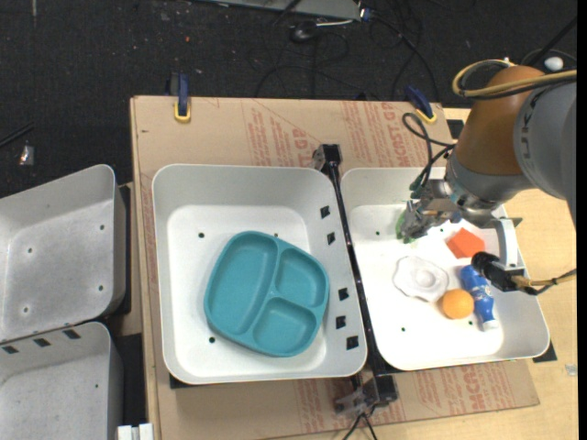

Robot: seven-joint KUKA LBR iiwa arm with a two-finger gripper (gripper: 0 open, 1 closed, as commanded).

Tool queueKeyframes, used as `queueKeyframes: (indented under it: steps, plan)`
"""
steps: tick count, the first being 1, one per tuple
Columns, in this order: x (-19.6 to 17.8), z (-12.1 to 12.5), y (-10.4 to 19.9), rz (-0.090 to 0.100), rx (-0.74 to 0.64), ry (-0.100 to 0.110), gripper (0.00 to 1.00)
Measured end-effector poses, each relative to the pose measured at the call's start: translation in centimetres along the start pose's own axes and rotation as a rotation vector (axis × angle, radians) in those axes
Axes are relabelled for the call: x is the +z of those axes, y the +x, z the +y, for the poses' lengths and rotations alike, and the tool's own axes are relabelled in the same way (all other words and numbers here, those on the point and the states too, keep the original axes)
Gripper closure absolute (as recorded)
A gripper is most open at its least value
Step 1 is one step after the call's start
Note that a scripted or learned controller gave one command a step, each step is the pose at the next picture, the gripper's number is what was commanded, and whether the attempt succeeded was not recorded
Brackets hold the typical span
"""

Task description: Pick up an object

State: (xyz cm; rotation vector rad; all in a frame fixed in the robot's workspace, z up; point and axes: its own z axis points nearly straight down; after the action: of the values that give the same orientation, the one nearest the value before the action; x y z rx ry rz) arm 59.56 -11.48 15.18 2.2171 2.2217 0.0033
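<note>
I see the tool (415,225) low over the right bin's (385,337) upper left, grip state unclear to me, with the orange block (466,243), white lid (422,277), orange ball (456,304) and blue tube (479,293) lying toward the frame's right.

Brown board (275,122) (two blue clamps (182,94)) under bins

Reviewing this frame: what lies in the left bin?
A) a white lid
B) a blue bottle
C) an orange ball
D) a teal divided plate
D: the teal divided plate lies alone on the floor of the left bin, while the orange ball, the blue bottle and the white lid all sit in the right bin.
</note>
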Motion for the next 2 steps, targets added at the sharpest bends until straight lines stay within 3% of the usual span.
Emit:
queueKeyframes:
  steps: [1,2]
  plan:
    - [-4.4,0.6,-0.3,-0.001,0.000,-0.002,1.00]
    - [-6.4,0.7,-0.3,0.000,0.000,0.001,1.00]
